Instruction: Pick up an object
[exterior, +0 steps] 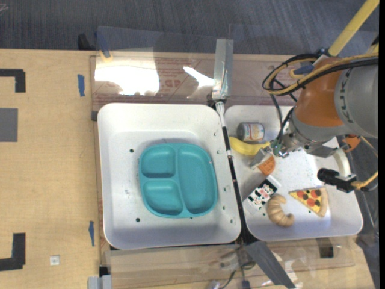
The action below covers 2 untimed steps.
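Your gripper (278, 150) hangs low in the right bin (349, 221) beside the banana (245, 146) and an orange piece (267, 164), its grip too hidden to judge, so centre over the banana, clear of the can (251, 130), before you descend.

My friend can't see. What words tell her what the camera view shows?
A grey and orange robot arm reaches from the right into the right bin, its gripper low beside a banana. That bin also holds a small can, a pizza slice, a croissant and a black-and-white card. The left bin holds a teal divided plate.
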Available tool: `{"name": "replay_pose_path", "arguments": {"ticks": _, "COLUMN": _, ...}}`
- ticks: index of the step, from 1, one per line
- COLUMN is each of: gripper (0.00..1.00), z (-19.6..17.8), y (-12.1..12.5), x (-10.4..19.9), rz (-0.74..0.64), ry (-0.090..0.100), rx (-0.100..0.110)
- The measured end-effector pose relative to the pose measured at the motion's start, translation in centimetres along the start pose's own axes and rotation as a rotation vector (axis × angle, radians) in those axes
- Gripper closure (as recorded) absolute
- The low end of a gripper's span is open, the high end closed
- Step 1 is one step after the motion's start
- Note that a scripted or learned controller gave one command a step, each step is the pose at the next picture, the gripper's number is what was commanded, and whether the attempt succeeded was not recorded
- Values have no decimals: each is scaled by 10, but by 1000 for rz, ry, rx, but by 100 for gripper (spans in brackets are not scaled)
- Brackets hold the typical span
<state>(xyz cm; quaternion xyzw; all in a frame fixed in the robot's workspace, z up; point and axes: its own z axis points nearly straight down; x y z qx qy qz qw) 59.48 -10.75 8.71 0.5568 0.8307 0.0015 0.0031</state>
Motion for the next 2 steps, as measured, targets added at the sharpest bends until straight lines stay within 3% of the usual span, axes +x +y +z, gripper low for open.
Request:
{"name": "replay_pose_path", "arguments": {"ticks": 1, "gripper": 100, "z": -12, "y": 2, "x": -1, "rz": 0, "ry": -4, "rx": -6}}
{"name": "replay_pose_path", "arguments": {"ticks": 2, "gripper": 100, "z": -103, "y": 75, "x": 46, "rz": 133, "ry": 1, "rx": -6}}
